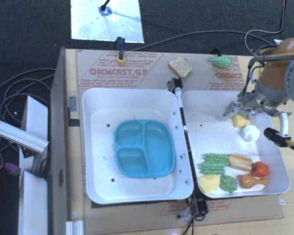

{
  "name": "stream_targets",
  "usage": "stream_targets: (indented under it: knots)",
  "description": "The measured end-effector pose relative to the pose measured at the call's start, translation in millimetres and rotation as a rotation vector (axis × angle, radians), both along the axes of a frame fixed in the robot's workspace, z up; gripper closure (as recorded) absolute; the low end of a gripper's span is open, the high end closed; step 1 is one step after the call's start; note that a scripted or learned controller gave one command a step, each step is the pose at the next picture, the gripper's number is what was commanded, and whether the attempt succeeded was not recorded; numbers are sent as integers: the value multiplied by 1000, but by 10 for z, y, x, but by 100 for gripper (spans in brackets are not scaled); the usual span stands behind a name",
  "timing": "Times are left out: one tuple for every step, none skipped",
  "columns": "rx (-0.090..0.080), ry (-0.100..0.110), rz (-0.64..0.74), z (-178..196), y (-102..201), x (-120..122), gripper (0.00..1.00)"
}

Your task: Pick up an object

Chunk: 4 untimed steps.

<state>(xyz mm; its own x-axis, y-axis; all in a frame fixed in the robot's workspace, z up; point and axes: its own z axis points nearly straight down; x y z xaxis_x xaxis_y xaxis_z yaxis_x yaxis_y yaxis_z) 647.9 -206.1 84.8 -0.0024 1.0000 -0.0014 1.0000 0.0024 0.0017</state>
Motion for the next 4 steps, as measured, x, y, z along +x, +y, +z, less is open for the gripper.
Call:
stream_targets:
  knots:
    - [-3,-12,3,159,-2,40,100]
    - [0,-5,3,1005,272,224,100]
    - [0,-2,2,989,268,214,0]
    - [0,1,-1,556,-9,31,0]
